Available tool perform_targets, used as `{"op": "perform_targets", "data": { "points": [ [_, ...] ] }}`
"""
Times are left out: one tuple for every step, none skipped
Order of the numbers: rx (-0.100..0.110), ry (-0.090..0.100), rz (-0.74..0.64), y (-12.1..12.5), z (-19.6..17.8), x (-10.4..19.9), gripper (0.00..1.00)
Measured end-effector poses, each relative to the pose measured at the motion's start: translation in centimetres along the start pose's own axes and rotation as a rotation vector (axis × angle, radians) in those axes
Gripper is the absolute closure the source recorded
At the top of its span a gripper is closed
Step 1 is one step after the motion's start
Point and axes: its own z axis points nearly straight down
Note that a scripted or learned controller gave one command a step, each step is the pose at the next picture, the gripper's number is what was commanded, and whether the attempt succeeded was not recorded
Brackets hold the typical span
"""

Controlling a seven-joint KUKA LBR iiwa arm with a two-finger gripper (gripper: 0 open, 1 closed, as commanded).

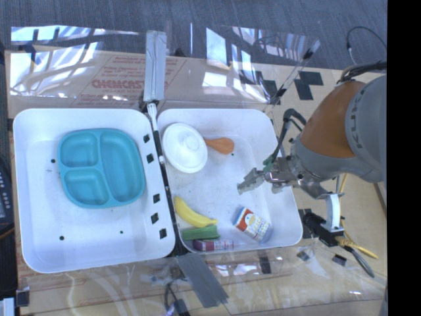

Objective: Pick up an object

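In the left white bin [33,242] lies a turquoise plastic plate with three compartments [102,168], flat and well clear of the walls. The right white bin [279,143] holds the rest: a round white lid-like dish with a knob [185,147] at its upper left, an orange drumstick-shaped toy [220,145] touching the dish's right edge, a yellow plastic banana [191,212] near the left wall, a green bar-shaped piece [200,232] just below the banana, a slim pink-and-white tube [214,245] along the lower wall, and a small red-and-white can with a blue rim lying on its side [252,224].

The gripper [253,180] hangs over bare bin floor — above the can, right of the dish — with its fingers slightly parted and nothing between them.

The can looks the nearest candidate. It is probably light and stiff, but round and smooth, so it may roll or slip; closing across its narrow body, mid-length, seems safest. The banana would likely offer a less slippery hold at its middle.
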Motion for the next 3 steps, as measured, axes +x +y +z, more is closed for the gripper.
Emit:
{"op": "perform_targets", "data": {
  "points": [
    [0.002, 0.002, 0.021, -2.0, 8.7, 0.3, 0.0],
    [0.002, 0.002, -0.015, -2.0, 8.8, 0.5, 0.0],
    [0.002, 0.002, -0.004, -2.1, 8.8, 2.8, 0.0]
  ]
}}
